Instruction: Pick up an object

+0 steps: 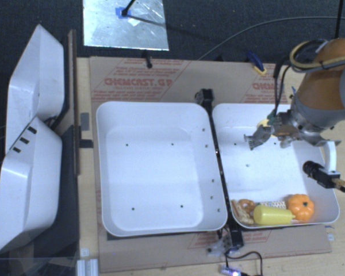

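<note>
Pincer (257, 138) is hovering over the right bin (247, 171), apparently released and holding nothing. Should be descending onto the yellow lemon-shaped toy (271, 215), centred, avoiding the small pumpkin (301, 206).

Yellow lemon-shaped object (272, 214), orange pumpkin (300, 206), pretzel-like piece (244, 209), right bin's (236, 171) near edge
</note>
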`<act>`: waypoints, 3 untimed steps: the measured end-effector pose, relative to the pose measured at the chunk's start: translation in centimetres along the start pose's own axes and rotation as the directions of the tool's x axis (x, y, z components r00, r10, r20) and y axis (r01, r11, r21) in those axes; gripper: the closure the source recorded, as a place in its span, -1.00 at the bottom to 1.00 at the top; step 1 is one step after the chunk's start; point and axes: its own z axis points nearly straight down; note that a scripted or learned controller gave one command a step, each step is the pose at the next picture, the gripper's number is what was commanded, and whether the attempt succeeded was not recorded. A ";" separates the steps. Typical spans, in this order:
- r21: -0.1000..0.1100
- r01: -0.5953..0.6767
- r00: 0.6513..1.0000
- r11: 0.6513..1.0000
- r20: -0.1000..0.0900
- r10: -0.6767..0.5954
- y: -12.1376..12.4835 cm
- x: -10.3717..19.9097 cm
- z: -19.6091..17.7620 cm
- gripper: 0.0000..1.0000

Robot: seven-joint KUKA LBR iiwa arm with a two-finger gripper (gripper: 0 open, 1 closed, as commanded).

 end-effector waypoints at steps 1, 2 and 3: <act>0.003 0.000 1.000 1.000 0.000 0.000 -0.3 0.1 4.2 -1.00; 0.005 -0.001 1.000 1.000 0.000 0.001 -0.5 -0.6 10.2 -1.00; 0.001 0.000 1.000 1.000 0.000 0.000 -0.5 -0.5 11.3 -1.00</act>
